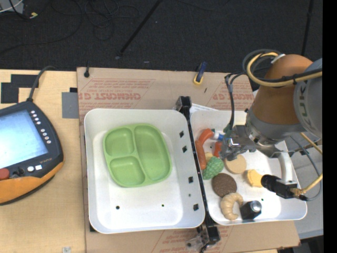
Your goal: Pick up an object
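Left bin [100,204] holding green divided plate [137,155], right bin [295,211] crowded with toy food [225,184], pincer [230,149] state unclear

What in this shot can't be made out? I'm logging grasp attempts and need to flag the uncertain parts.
- Gripper, camera view: the arm's wrist covers it from above, so its state and any hold are unclear.
- Orange sausage-shaped toy: its right end runs under the gripper.
- Small blue and red pieces beside it: too small and partly hidden to identify.
- Right bin: the arm covers its far right corner.
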Tool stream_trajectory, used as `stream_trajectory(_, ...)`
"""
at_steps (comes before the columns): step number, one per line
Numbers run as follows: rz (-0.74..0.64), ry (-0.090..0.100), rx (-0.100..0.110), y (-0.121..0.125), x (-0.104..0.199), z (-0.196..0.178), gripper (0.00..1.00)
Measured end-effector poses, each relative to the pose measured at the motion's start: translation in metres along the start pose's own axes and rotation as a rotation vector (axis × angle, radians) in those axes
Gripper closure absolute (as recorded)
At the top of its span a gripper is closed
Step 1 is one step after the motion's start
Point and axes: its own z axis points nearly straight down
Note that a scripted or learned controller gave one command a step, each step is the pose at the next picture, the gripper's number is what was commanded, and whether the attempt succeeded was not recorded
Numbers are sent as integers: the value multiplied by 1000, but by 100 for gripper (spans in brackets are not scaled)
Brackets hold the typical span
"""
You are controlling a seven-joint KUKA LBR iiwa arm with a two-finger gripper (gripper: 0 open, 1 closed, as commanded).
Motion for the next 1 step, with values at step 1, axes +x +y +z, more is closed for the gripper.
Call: stream_trajectory(1, 1, 0, -3, -3, -2, -10, 100)
